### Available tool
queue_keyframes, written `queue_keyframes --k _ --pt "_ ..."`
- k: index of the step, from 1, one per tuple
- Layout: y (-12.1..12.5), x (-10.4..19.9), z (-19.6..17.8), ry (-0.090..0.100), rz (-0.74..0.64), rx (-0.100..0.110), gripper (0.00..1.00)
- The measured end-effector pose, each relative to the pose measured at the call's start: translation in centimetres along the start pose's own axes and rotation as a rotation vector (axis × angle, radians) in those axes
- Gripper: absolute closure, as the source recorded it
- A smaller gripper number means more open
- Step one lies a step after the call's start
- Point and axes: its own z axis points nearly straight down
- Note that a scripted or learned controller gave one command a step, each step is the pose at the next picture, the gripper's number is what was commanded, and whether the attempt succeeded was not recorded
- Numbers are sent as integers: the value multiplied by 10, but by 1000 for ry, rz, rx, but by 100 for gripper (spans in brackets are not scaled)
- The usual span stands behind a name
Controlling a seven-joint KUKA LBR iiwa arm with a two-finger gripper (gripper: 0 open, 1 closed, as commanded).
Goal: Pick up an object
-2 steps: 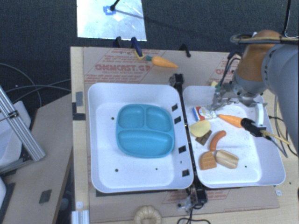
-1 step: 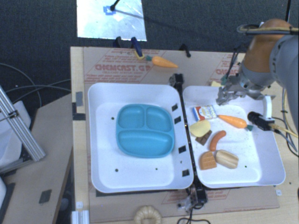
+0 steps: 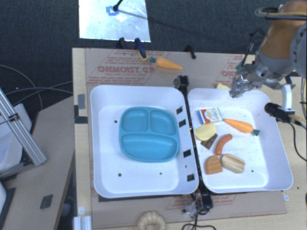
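My gripper hangs over the far rim of the right bin, with nothing seen in it. In that bin lie an orange carrot, a red, white and blue packet, a pale yellow slice on a small brown piece, a red-orange sausage, a tan bread chunk and a bread roll. The carrot lies nearest the gripper, a little toward the front.
The left bin holds a blue divided plate. A second carrot lies on the cardboard behind the bins, next to a blue clamp. A pale ring sits at the bench's front edge.
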Motion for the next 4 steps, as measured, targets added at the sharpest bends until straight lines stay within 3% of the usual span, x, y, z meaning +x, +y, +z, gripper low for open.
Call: queue_keyframes --k 1,3,4 --pt "1 0 -14 1 0 4 100" --pt "-107 43 -8 3 4 12 100" --pt "-139 67 -16 3 0 10 100"
